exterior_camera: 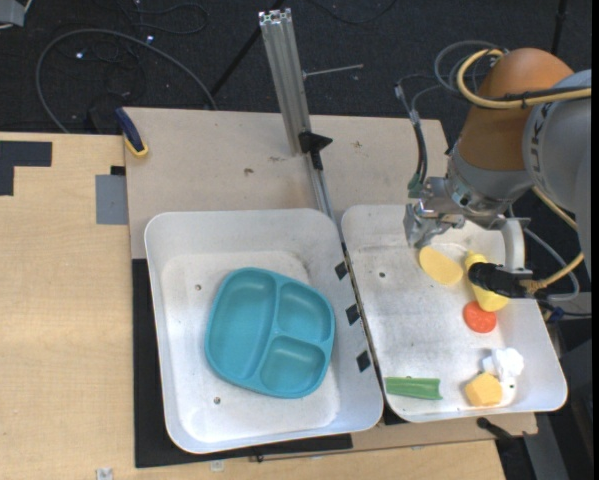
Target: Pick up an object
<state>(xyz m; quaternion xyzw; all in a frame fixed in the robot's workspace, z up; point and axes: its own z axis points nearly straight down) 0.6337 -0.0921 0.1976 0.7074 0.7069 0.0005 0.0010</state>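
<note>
The arm (519,118) reaches in from the right, its orange band (514,88) high over the far right corner of the right bin (419,328). The gripper (426,226) hangs over the far end of that bin, near its left wall. From this slant I cannot tell whether it is spread or pressed together. A pale yellow piece (440,265) lies on the bin floor just beside the gripper, on its near side; whether the two touch is not clear. Nearer the camera and further right sits a red ball (480,317), apart from the yellow piece. In the near right corner a white piece (507,360) rests against an orange block (485,390), the white one on the far side. A green strip (412,388) lies flat along the near edge, left of the block and well apart from the gripper. The left bin (179,268) holds a teal plate (269,333) with three compartments, lying flat a little right of the bin's middle and turned at an angle to the walls. Three black clips (355,314) sit along the seam where the two bins meet. Behind the bins the bench (209,158) is bare tan board, and a metal post (284,78) rises from it near the seam, leaning toward the top of the view. A small blue and yellow tool (131,133) lies at the far left corner of the bench.
</note>
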